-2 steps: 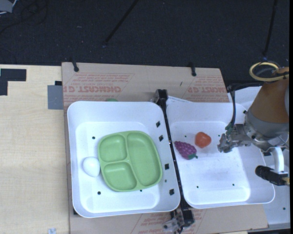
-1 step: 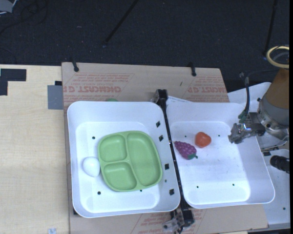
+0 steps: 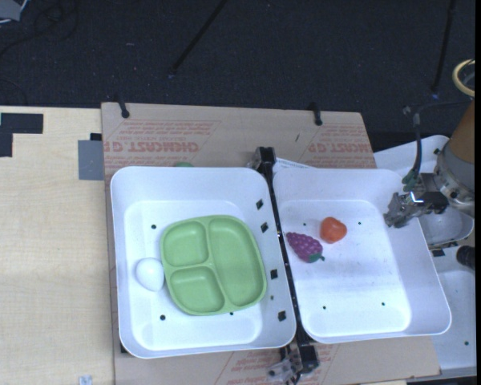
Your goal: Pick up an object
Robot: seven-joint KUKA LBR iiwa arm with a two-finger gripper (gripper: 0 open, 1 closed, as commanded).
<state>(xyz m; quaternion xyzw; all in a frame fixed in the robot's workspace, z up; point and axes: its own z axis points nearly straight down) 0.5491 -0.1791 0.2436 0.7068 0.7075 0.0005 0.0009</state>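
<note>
1. Left bin [image 3: 128,215]: shallow white plastic tray with rounded corners and a smooth, glossy floor, at centre-left of the frame.
2. Green plate [image 3: 212,263]: matte, pale green, rounded-rectangle dish moulded into three compartments, lying flat in the left bin.
3. White egg [image 3: 150,273]: smooth oval, touching the plate's left edge, on the bin floor.
4. Right bin [image 3: 361,311]: matching white tray at centre-right, joined to the first along a dark clipped seam.
5. Purple grapes [image 3: 305,245]: knobbly toy cluster with a small green stem, in the upper-left part of the right bin.
6. Orange fruit [image 3: 333,229]: rounded, glossy, just right of and above the grapes, close beside them.
7. Gripper [image 3: 402,208]: grey metal, at the right bin's upper-right rim, well apart from both fruits; its opening cannot be told, and nothing is seen in it.
8. Cardboard sheet [image 3: 224,139]: brown, printed, under both bins.
</note>
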